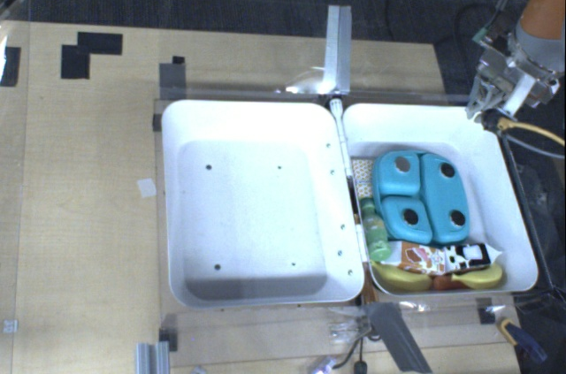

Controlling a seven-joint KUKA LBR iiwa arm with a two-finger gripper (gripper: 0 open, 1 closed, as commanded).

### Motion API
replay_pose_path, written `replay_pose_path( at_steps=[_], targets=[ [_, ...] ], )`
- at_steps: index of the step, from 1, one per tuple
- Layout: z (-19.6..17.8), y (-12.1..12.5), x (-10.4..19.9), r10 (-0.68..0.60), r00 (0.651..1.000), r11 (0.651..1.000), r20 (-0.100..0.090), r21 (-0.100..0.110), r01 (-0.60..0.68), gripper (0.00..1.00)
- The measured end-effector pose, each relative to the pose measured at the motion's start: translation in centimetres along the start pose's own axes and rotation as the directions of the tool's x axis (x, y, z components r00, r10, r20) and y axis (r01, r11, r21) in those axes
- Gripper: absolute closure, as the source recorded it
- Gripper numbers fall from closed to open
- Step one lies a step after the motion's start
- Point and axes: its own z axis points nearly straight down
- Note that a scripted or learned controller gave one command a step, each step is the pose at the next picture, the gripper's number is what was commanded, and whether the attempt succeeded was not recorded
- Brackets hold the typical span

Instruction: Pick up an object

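We take the blue four-pad block as our landmark: it lies in the right bin, filling most of its middle, flat on its back with four rounded pads facing up, each with a dark dimple. Its long axis runs roughly from the far wall toward the near one, tilted a little to the right at the near end. We judge it stiff, smooth and fairly bulky, probably too wide to pinch whole; an outer edge or one pad's rim looks the likeliest hold, and it may slip.

Just left of the block a small green bottle lies lengthwise along the divider. Near of the block sit a printed packet and a yellow banana, crosswise.

The gripper hangs beyond the block's far-right corner, above the bin's rim; whether it is parted or closed we cannot tell.
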Motion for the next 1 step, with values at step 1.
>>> replay_pose_path(
  at_steps=[1],
  targets=[
    [9.15, -3.4, 3.99, -0.37, 0.929, 0.929, -0.001, 0.001, 0.37, 1.0]
  ],
)
